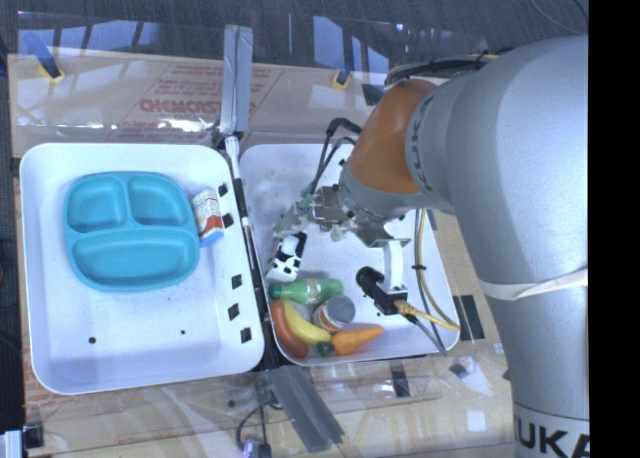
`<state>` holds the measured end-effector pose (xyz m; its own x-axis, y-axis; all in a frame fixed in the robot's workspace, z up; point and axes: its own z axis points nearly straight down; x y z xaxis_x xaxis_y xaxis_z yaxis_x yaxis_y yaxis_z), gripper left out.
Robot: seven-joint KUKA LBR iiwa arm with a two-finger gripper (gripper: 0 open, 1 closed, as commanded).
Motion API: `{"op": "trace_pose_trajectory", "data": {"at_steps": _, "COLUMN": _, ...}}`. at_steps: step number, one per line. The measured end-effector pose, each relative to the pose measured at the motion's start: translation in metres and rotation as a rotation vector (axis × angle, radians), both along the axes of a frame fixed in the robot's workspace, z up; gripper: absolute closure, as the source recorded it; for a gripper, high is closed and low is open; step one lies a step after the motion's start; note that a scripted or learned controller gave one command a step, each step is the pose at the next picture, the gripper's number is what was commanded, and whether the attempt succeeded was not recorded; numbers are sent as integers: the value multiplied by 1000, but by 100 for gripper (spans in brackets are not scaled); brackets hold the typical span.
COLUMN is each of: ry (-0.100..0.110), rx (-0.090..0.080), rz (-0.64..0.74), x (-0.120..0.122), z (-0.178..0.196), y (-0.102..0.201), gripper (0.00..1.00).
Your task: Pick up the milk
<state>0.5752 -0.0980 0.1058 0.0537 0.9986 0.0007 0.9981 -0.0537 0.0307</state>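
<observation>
Milk carton (289, 256), cow-spotted black and white, is lying tilted in the right bin (262, 178) near its left wall, long axis running lower-left to upper-right, top pointing toward the gripper (312, 208). Gripper is hovering just above it; finger state can't be told. "KUKA" is reading on the arm (520, 186); the carton's print is too small.

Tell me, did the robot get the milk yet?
Not yet, it seems. Done: the arm has reached into the right bin, and its gripper sits just above the milk, a little black-and-white spotted carton. In hand: nothing I can see; the carton looks like it rests on the bin floor beside the green bottle and banana. Left: grab the milk and lift it.
</observation>
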Motion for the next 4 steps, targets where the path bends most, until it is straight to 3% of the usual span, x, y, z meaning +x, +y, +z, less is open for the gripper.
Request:
{"op": "trace_pose_trajectory", "data": {"at_steps": 1, "ry": 4, "rx": -1, "rz": -81, "x": 0, "z": -1, "y": 4, "gripper": 0}}
{"op": "trace_pose_trajectory", "data": {"at_steps": 2, "ry": 14, "rx": 15, "rz": -409, "x": 37, "z": -2, "y": -5, "gripper": 0}}
{"op": "trace_pose_trajectory", "data": {"at_steps": 3, "ry": 9, "rx": 19, "rz": -485, "x": 41, "z": -2, "y": 7, "gripper": 0}}
{"op": "trace_pose_trajectory", "data": {"at_steps": 4, "ry": 25, "rx": 16, "rz": -475, "x": 38, "z": 2, "y": 9, "gripper": 100}}
